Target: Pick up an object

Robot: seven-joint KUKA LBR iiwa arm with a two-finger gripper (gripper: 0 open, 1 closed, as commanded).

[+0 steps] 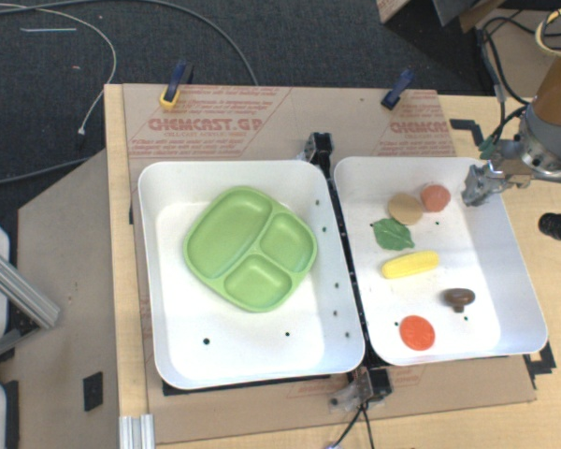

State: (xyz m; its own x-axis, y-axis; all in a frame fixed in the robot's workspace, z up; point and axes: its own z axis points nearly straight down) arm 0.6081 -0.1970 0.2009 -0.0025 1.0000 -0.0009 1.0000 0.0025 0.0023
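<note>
Yellow toy corn (410, 266): centre of right bin (524, 293), between green leaf (393, 234) and brown mushroom (460, 297). Likely light, rigid, smooth plastic; may roll. Grasp across narrow middle. Gripper (477, 187) at bin's upper right edge, holding nothing; finger gap indiscernible.

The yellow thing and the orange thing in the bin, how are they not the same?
The yellow piece is long and lies sideways mid-bin; the orange piece is round and flat-looking. The yellow piece sits just below the green leaf; the orange piece lies nearer the front edge. Both lie in the right bin.
</note>
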